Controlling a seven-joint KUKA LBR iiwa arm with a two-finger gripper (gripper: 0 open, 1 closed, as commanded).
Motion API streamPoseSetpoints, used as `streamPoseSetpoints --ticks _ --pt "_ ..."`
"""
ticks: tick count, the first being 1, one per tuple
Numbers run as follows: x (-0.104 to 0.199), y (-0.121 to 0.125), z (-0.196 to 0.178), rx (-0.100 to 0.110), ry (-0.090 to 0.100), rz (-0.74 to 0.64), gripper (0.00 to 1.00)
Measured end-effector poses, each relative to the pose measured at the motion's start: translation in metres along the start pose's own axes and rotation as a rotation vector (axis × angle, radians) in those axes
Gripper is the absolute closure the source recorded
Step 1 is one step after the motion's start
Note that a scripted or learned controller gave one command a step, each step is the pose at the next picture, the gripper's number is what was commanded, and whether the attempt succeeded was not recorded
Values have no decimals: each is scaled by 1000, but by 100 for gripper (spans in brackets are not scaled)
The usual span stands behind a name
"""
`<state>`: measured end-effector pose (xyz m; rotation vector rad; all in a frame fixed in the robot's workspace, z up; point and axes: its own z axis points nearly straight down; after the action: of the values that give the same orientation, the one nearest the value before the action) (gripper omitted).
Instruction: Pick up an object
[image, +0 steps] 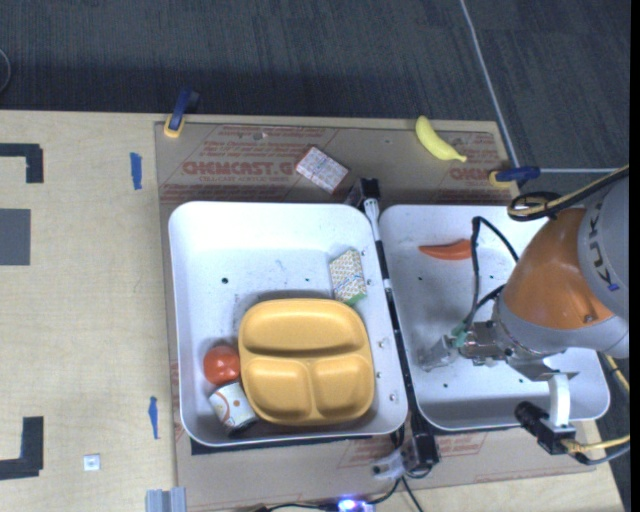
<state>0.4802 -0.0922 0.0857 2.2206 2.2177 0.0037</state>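
Camera view, slanted look down on bench w/ two white bins side by side.

Item 1: arm, grey w/ orange band, reached in from the right over the right bin (590, 400). Gripper (440, 352) sat low over that bin's floor, left of centre, pointing toward the divider between bins. Fingertip area small and blurred; how far it was spread couldn't be told, and nothing was visible in its grasp.

Item 2: orange carrot-like piece (445, 250), right bin, upper part. Lay flat, long axis approx. left-right across the bin, tapered end toward the left. Position rel. to gripper: further up the frame, near but apart, no contact. Judged the nearest pickable obj., since it shared the bin w/ the arm.

Item 3: left bin (190, 300) contents: yellow divided tray (305, 360), large, centre-bottom; red-orange round obj. (222, 364) just beside tray's left edge; small white-and-orange cylinder (232, 405) below that, touching or nearly touching the tray; patterned packet (347, 274) by the tray's upper right corner.

Item 4: outside bins, on cardboard backing: yellow banana (438, 140) above right bin; small patterned box (320, 168) above left bin.

Assessment: a grab at item 2 would prob. call for a shift up-frame, w/ fingers set across its short axis.
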Motion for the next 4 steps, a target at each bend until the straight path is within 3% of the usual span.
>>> streamPoseSetpoints --ticks 4 --pt "0 0 0 0 1 0 0"
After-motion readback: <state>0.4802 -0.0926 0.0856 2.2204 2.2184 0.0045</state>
